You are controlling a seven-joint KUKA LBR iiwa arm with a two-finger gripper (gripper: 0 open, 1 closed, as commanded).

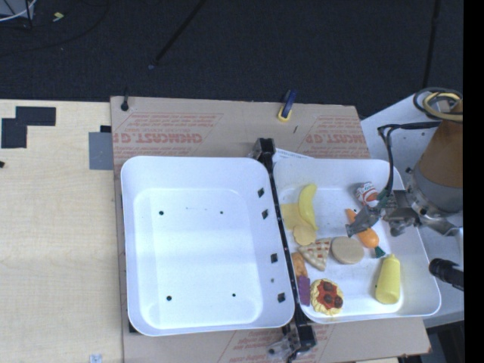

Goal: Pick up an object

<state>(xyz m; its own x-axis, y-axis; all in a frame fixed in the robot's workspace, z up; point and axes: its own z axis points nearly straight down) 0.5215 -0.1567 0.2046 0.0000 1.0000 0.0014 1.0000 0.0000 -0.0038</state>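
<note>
the pincer (368,219) is lowered into the right bin (423,297), just beside an orange toy (368,238). whether its fingers are parted or closed cannot be told. a yellow bottle (388,278) lies nearby.

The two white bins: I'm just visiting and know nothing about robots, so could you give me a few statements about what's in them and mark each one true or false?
1. The toy food items all lie in the right bin. True.
2. The yellow banana sits in the left bin. False: it lies in the right bin, near its upper left part.
3. The gripper is over the right bin, close to the small orange carrot. True.
4. The small pizza lies at the far edge of the right bin. False: it lies near the front edge.
5. The yellow bottle lies between the banana and the pizza slice. False: it lies toward the bin's front right, apart from both.
</note>
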